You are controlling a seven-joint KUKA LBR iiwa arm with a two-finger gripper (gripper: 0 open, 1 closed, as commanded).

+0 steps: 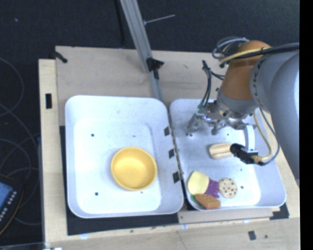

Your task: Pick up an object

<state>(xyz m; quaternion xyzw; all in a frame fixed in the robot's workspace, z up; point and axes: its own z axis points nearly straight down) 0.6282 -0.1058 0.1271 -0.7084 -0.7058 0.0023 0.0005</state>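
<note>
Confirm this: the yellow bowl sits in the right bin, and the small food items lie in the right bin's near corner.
Not quite. The camera view shows the yellow bowl in the left bin, not the right bin. The rest holds: the small food items lie in the right bin's near corner.

A yellow bowl (133, 167) sits in a white bin (83, 113); the speckled tan cookie (227, 187) adjoins a purple piece (213, 187).

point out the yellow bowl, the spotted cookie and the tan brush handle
round yellow plastic bowl (133, 167), camera view, middle of its hollow
round tan spotted cookie (228, 187), camera view, its top face
tan cylindrical brush handle (218, 150), camera view, middle of the handle
</note>
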